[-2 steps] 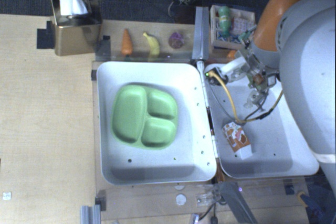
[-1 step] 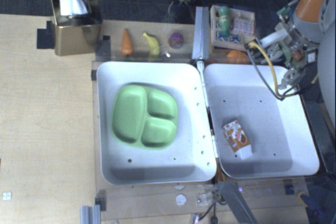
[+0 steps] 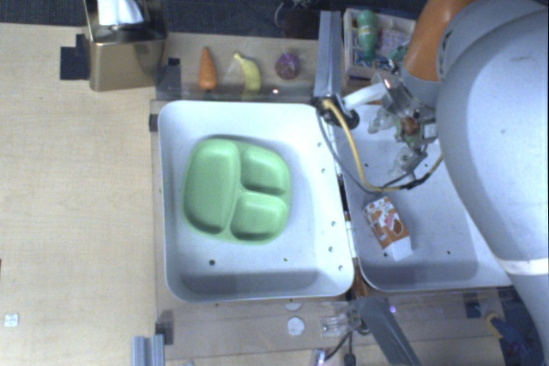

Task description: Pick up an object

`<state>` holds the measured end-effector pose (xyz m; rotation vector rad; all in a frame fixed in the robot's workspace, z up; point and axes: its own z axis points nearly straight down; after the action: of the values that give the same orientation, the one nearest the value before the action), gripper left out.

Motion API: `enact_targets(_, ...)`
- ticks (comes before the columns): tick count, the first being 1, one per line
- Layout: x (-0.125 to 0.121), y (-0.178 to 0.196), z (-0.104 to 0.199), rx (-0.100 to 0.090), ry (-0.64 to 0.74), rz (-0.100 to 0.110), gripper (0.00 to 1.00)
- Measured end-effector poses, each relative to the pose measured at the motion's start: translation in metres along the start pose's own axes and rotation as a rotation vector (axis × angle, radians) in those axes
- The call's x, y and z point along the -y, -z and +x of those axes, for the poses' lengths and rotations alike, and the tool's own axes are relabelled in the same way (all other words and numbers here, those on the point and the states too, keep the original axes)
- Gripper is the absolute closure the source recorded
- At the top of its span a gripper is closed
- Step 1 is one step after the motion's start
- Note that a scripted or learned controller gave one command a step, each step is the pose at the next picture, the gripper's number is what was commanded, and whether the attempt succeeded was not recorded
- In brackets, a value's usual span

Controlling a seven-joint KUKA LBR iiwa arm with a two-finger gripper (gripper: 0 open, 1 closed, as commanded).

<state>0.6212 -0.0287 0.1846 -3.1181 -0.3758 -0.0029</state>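
A small orange and white packet point(image 3: 388, 224) lies flat near the front of the right bin point(image 3: 412, 270). My gripper point(image 3: 403, 126) hangs over the back of that bin, above and behind the packet, under the grey arm with its orange band point(image 3: 439, 21). Cables and the wrist hide the gripper's tips. A green three-part plate point(image 3: 238, 189) rests in the middle of the left bin point(image 3: 257, 279).
A carrot point(image 3: 206, 69), a banana point(image 3: 248, 71) and a purple toy fruit point(image 3: 287, 65) lie on the ledge behind the left bin. A brown tissue box point(image 3: 120, 34) stands at the back left. A yellow cable point(image 3: 352, 154) loops over the divider between the bins.
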Motion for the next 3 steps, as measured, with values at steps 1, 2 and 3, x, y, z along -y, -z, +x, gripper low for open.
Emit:
enact_targets(1,-0.095,0.041,-0.029,0.000,0.005,-0.001,0.00)
enact_targets(2,-0.062,-0.098,-0.064,-0.003,-0.028,-0.001,0.00)
enact_targets(3,-0.033,-0.097,-0.095,-0.007,-0.015,-0.003,0.00)
